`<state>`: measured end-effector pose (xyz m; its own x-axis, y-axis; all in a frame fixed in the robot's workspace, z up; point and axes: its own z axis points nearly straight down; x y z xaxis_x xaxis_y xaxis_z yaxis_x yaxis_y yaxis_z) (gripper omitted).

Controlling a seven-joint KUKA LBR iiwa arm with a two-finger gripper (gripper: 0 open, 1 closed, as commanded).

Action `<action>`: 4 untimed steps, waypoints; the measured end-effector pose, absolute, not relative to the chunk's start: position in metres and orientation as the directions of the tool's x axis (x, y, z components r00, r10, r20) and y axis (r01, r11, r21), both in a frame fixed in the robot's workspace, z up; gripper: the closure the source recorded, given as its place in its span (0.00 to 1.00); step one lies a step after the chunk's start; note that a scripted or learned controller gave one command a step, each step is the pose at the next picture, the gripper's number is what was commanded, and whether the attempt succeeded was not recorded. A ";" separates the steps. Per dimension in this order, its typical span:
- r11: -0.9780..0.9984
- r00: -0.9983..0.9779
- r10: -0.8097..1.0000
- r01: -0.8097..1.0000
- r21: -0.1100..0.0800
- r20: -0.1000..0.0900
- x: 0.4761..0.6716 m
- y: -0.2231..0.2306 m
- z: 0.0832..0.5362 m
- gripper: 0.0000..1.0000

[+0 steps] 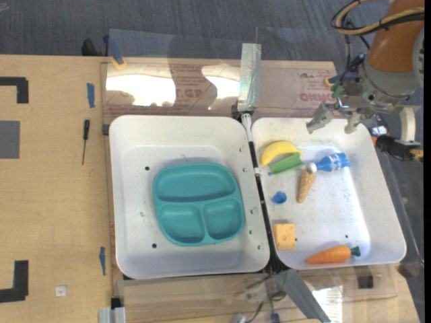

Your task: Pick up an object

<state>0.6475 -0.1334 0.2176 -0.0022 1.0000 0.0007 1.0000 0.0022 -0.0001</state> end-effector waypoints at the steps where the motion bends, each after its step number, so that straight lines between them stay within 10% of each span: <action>1: 0.038 -0.038 0.999 0.999 -0.009 0.002 0.630 -0.112 0.104 0.00; 2: 0.227 -0.227 0.974 0.974 0.006 -0.002 0.577 -0.109 0.088 0.00; 3: -0.023 0.023 1.000 1.000 0.009 0.000 0.565 -0.073 0.212 0.00; 4: 0.140 -0.140 0.990 0.990 -0.008 0.002 0.546 -0.100 0.114 0.00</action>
<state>0.5460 -0.1005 0.1140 -0.1397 0.9902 0.0018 0.9902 0.1397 -0.0076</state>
